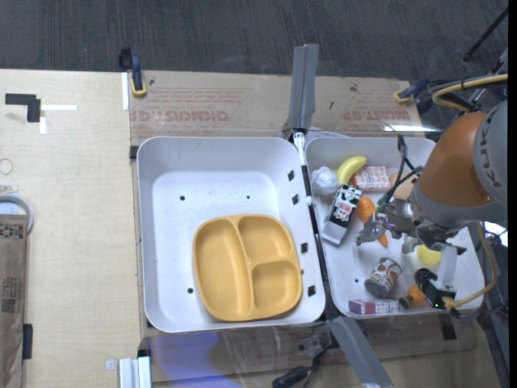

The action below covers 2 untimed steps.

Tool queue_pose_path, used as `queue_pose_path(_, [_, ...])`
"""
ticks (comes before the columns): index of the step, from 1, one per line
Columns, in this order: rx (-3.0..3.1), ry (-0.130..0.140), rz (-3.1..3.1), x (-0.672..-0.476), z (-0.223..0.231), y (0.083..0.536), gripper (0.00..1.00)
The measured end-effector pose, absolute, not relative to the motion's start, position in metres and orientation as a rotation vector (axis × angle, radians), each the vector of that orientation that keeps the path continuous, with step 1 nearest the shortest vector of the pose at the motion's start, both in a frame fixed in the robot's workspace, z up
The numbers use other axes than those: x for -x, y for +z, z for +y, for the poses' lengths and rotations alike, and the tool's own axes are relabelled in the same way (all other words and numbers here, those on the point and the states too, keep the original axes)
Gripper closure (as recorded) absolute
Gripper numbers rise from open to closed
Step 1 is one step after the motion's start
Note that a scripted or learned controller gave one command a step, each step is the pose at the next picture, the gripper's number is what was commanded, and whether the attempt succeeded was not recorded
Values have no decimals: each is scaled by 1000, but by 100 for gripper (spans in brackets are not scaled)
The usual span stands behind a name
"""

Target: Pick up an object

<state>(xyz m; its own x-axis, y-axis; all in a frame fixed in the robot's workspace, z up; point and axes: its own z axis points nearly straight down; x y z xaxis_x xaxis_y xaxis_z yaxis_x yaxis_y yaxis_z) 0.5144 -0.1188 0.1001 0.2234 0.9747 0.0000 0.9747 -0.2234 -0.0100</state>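
My gripper [376, 229] hangs low over the middle of the right bin [477, 285], reaching in from the right. Just left of it lies a black-and-white carton [342, 211], and an orange ball [365, 208] sits right by the gripper's upper left. A small printed can [384, 277] lies below the gripper. A yellow banana [350, 168] and a pale crumpled wad [325, 181] lie at the bin's far left corner. A pink packet [375, 178] rests beside the banana. Nothing shows between the gripper's parts from this angle.
The left bin [161, 217] holds a yellow divided plate [246, 267]. A flat pink-and-white box [373, 306] lies along the right bin's near wall, with a small orange piece [415, 296] beside it. A yellow thing [429, 255] peeks out under the wrist.
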Motion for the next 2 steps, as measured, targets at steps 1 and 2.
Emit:
queue_pose_path(1, [2450,16,-1946,-514,-120,105,100])
queue_pose_path(2, [2714,12,-1577,-559,-64,187,100])
